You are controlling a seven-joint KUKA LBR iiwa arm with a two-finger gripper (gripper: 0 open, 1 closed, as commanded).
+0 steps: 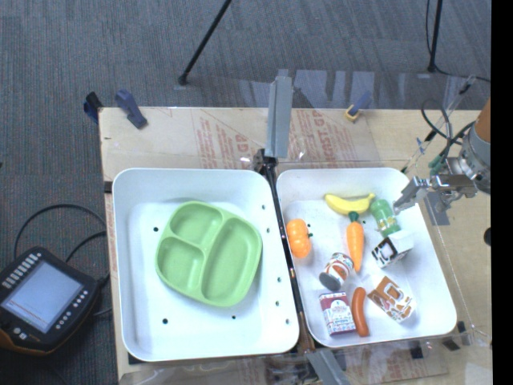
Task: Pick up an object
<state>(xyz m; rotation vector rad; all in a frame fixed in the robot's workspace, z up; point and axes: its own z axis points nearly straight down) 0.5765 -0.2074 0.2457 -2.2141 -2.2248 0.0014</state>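
The right bin [425,295] holds several toy foods: a yellow banana [349,204], a small green bottle [381,213], a carrot [355,245], an orange fruit [298,237], a white carton [393,248], a tin can [337,270], a red box [337,313], a sausage [360,311] and a brown packet [390,297]. My gripper [422,204] hangs over the bin's upper right edge, just right of the green bottle. It is open, its fingers spread with nothing between them.
The left bin [136,215] carries a green divided plate [210,253]. A grey post [279,123] rises behind the gap between the bins. Cables hang by the arm at the right. A teach pendant [44,295] lies on the floor at the left.
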